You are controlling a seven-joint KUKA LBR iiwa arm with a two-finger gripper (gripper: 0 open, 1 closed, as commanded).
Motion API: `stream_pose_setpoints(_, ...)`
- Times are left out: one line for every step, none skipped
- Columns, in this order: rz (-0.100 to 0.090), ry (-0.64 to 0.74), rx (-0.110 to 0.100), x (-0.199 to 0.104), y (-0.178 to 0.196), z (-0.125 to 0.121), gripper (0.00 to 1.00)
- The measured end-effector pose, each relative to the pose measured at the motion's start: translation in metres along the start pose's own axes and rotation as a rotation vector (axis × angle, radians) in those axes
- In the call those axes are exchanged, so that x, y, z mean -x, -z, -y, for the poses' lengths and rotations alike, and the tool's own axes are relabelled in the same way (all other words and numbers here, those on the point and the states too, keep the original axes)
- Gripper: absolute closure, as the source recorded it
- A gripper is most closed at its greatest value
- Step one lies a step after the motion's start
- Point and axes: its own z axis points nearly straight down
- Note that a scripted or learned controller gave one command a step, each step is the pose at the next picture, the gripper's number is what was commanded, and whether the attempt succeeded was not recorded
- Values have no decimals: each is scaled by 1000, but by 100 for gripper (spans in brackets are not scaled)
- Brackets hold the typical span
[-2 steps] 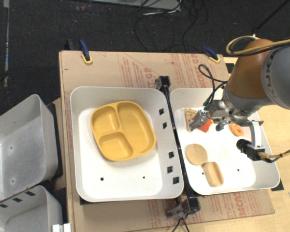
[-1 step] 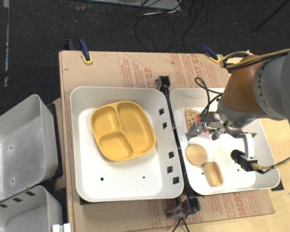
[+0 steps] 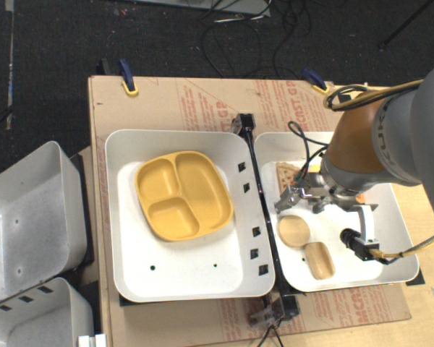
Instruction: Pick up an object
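**Mia:** Round wooden piece [image 3: 294,231], where is it?

**Tom:** It lies in the white bin [image 3: 347,282] next to the one that holds the yellow plate [image 3: 182,194]. It sits just past the wall between the two bins, on the side away from the plate.

**Mia:** And the tool [image 3: 304,198]?

**Tom:** It hangs over that same bin, just beside the round piece. I can't tell if it is open or closed.

**Mia:** What else is near?

**Tom:** An oval wooden piece [image 3: 319,259] lies just beside the round one, a little farther from the plate. A flat brown square [image 3: 285,172] lies past the tool, near the wall too.

**Mia:** Will the round piece be hard to lift?

**Tom:** I think it's light and hard, so it won't squash. But it looks smooth and low, so it could slip out. I'd come straight down and pinch it across the middle, on its round edge.

**Mia:** Anything to watch for?

**Tom:** The wall is close, so the tool might bump it.
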Motion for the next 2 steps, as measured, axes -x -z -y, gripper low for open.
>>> stream_pose_setpoints(0,-2,3,0,11,-1,100)
stream_pose_setpoints(2,-1,7,8,58,2,100)
